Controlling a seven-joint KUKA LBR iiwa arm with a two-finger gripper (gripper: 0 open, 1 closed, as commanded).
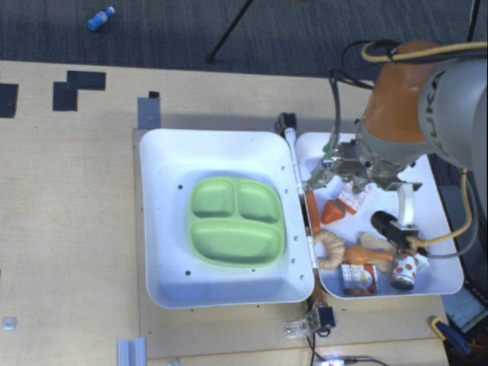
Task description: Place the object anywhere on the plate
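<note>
Gripper hanging low over the right bin, just right of the green plate; can't tell its state or whether it's gripping anything. Left bin holding only the plate, nothing sitting on it. Toy food pile, incl. an orange carrot-like piece, lying right of the plate. Pick and place both looking undone.

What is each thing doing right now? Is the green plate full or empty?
green plate: empty, flat in the left bin
gripper: low over the right bin, holding nothing I can see
orange carrot toy: lying in the right bin
small can: on its side
</note>
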